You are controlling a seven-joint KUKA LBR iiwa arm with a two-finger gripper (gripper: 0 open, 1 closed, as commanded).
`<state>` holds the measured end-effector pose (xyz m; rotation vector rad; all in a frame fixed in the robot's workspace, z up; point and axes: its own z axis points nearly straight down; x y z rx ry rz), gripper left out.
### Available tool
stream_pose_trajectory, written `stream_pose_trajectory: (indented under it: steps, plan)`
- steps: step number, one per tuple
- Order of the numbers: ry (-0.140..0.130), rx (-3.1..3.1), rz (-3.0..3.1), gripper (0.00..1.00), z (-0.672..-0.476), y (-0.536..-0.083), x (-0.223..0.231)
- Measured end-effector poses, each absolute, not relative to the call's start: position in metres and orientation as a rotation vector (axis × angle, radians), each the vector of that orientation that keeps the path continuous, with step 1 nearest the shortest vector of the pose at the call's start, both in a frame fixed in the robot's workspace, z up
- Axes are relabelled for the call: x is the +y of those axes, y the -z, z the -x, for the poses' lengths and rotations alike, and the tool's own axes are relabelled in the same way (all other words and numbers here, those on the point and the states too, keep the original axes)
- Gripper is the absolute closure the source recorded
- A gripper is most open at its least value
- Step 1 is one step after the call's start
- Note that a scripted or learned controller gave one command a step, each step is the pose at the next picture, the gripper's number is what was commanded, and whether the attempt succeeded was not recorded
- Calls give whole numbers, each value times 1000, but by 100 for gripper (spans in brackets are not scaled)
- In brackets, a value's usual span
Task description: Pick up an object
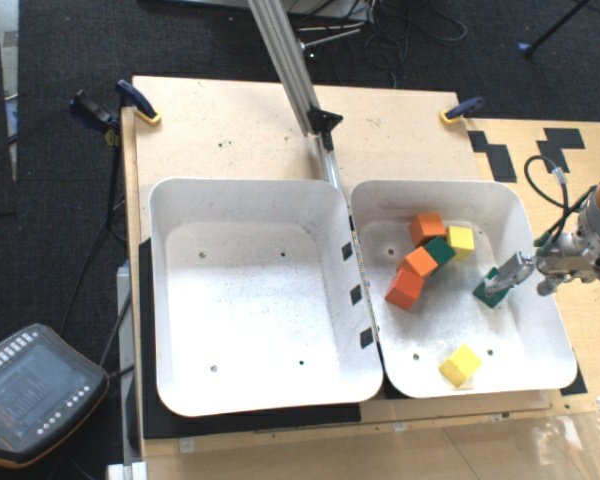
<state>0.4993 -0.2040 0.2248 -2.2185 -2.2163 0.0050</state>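
Nearest you, a yellow cube (460,365) sits alone in the right bin (555,353). Your gripper (499,290) pinches a green block (489,295) at the bin's right side, apart from the orange blocks (415,264), so nothing crowds the grasp.

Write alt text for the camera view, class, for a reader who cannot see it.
A grey arm's gripper hangs over the right bin, at a green block. Orange blocks, a dark green block and two yellow blocks lie there.
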Motion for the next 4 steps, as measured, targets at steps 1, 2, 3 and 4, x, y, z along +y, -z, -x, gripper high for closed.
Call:
stream_pose_trajectory:
  steps: [1, 2, 3, 4]
  plan:
    - [-4, -2218, 2220, 0, -495, -180, -208]
    - [-4, -2217, 2220, 0, -493, -135, -213]
    - [1, -2223, 2223, 100, -495, -148, -213]
    - [3, -2228, 2227, 100, -491, -205, -222]
